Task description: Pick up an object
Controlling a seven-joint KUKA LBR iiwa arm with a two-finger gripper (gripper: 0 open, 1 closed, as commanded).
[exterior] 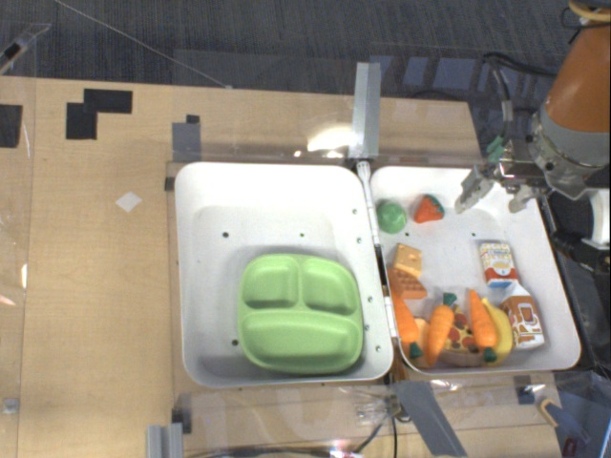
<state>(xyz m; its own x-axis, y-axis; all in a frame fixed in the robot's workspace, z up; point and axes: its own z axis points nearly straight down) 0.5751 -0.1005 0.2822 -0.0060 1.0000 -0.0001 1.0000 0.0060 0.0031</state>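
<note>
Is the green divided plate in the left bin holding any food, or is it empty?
Empty. The green divided plate lies flat in the left bin, and all three compartments show only bare green surface.

My one camera sits fixed above the bench (86, 284), looking down at a slant, far enough back to take in both bins. The gripper (496, 191) shows at upper right, the left bin (205, 198) well off to its left.

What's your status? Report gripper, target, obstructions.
Gripper open, holding nothing, over right bin's far side. Toy strawberry nearest, untouched. Nothing between them.
</note>
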